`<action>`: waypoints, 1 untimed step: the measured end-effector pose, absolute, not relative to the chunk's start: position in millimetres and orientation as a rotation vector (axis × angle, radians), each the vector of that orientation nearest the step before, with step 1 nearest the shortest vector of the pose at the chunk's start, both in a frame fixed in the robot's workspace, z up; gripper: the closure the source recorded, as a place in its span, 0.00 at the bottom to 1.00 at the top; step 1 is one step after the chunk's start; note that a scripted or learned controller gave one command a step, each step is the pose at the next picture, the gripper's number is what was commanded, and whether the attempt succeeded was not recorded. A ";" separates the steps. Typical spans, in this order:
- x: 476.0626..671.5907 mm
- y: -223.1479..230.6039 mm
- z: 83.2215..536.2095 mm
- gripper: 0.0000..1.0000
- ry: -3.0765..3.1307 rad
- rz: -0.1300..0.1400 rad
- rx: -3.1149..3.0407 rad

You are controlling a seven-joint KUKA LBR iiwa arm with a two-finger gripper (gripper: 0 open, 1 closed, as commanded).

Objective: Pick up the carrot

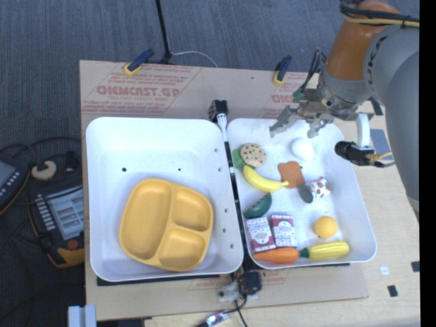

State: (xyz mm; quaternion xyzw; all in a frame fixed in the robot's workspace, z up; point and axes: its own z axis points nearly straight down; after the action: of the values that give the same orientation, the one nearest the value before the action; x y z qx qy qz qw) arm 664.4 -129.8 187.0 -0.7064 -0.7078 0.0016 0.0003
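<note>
Carrot, toy, likely light, rigid and smooth: lies lengthwise against the near wall of the right bin, best gripped across mid-body; hand spread apart, unladen, above far end.

- The orange carrot lies against the near wall of the right white bin, leaving little room on that side.
- Two red-and-white packets crowd it from behind.
- A yellow corn cob touches its right tip.
- Open space stands above it.
</note>
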 end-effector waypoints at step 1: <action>603.8 -119.9 97.7 0.00 -2.172 0.002 -2.275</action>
State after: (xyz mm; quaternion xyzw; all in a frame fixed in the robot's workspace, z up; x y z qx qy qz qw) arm 603.8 -119.9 97.7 -0.7232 -0.6906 0.0005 -0.0019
